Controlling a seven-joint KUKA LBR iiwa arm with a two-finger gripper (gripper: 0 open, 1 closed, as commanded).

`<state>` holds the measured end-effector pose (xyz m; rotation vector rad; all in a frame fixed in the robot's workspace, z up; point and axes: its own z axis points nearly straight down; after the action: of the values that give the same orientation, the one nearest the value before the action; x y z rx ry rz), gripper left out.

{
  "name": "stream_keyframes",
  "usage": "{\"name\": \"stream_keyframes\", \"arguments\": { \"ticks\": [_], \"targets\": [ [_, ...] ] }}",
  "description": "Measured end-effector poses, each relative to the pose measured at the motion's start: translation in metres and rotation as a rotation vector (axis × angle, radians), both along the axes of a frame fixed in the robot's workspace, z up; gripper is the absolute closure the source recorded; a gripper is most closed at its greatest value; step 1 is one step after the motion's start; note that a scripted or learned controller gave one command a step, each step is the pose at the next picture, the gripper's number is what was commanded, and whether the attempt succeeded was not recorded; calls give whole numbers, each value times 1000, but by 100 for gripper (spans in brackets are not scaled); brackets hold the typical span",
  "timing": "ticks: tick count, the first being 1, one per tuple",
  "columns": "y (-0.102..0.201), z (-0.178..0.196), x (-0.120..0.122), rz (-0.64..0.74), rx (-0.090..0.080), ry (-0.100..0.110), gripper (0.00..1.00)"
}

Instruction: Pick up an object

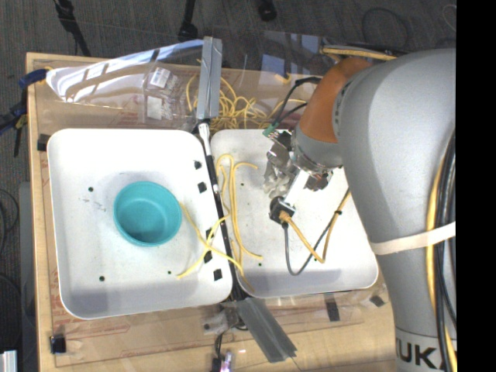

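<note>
A teal bowl (148,213) sits upright in the left bin (77,169), a little left of the bin's middle. My gripper (277,173) hangs over the upper middle of the right bin (349,273), well to the right of the bowl and apart from it. The grey arm and its orange band (325,103) cover the right side of that bin. Nothing shows between the gripper and the bin floor.
Thin yellow cords (222,208) trail over the divider between the two bins and onto both floors. More yellow cord (225,107) is bunched behind the bins, beside clear plastic sheeting (147,84). Black clips (208,186) line the divider.
</note>
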<state>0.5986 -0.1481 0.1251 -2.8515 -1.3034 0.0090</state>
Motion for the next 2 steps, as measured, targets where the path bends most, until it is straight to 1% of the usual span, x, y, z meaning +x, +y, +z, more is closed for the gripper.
{"name": "stream_keyframes", "arguments": {
  "ticks": [1,2],
  "targets": [
    [-38,38,-2,158,-1,-4,0],
    [-20,10,1,-273,-1,1,0]
  ]
}}
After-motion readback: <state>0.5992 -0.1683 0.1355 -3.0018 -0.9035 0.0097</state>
